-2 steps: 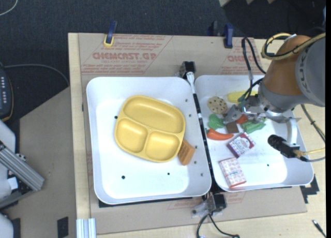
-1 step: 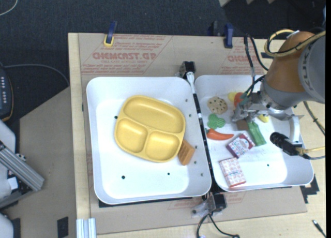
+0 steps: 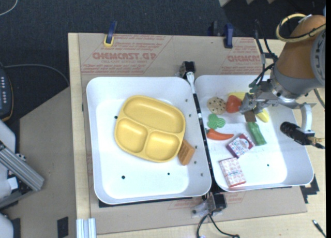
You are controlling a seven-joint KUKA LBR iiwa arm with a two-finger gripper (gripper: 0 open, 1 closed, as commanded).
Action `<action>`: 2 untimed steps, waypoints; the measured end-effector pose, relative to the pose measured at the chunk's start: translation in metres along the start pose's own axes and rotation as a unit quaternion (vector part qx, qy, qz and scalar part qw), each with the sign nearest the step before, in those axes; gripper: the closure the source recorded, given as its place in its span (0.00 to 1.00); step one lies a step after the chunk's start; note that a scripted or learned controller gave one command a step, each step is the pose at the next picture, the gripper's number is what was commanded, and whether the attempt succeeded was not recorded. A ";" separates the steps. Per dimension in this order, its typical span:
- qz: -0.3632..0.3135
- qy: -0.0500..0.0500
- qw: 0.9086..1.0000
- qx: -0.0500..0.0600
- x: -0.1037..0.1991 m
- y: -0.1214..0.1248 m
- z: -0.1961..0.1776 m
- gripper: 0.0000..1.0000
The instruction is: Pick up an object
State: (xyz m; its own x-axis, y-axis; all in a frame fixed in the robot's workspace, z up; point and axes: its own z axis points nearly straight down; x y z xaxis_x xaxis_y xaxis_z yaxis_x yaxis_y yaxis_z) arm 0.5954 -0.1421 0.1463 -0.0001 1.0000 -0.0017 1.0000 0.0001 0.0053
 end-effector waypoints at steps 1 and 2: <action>0.001 0.000 1.000 -0.001 -0.009 -0.003 -0.058 1.00; 0.000 0.000 1.000 0.000 -0.009 -0.002 -0.080 1.00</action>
State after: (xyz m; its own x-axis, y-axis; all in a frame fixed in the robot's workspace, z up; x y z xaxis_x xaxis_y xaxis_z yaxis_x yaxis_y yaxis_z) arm 0.5930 -0.1513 0.2267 -0.0007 1.0000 -0.0015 1.0000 0.0007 0.0050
